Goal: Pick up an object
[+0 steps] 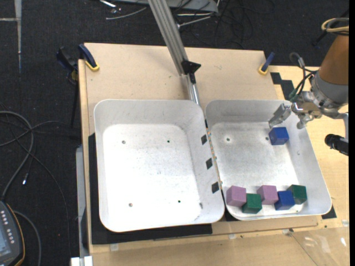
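Camera view: my pincer (292, 117) hangs spread and empty over the right bin (310, 165), just above the blue cube (278, 136) near its far wall. Cube looks light, rigid, flat-sided; I judge opposite faces the best hold. Bin floor smooth; other cubes (267, 197) lie well apart.

Robotics lab, clamped bench (138, 76), floor cables (22, 143), metal camera pole (169, 29)

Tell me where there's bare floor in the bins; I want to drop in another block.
The left bin has open floor wall to wall. In the right bin, the middle is bare, between the blue cube under the tool and the crowded near-edge row of five cubes.
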### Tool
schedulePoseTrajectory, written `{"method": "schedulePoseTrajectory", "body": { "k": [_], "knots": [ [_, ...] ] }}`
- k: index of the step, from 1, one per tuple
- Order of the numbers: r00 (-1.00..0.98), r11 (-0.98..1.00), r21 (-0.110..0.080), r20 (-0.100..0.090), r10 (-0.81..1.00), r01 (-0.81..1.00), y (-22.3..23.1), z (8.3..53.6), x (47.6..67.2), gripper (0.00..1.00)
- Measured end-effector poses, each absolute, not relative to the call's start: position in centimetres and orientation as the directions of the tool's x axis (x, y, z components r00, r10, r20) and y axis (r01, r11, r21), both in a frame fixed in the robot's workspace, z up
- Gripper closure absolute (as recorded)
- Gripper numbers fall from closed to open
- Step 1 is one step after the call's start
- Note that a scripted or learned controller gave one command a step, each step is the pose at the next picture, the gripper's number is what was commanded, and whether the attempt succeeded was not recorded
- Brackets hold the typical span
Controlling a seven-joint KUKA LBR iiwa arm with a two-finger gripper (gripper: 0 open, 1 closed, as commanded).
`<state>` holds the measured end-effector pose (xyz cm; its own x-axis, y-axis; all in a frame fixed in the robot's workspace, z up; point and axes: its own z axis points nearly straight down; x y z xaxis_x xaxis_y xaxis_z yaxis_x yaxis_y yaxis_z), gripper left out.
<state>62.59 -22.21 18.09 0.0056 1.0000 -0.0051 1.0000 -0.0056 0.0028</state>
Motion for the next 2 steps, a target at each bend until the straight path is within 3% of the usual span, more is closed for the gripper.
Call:
{"method": "schedulePoseTrajectory", "body": {
  "k": [1,2],
  "knots": [
    [0.0,0.0,0.003,-0.001,1.0,1.0,-22.34,10.74,63.06,0.0],
    [-0.002,0.002,0.004,-0.003,1.0,1.0,-22.35,11.66,63.09,1.0]
  ]
}}
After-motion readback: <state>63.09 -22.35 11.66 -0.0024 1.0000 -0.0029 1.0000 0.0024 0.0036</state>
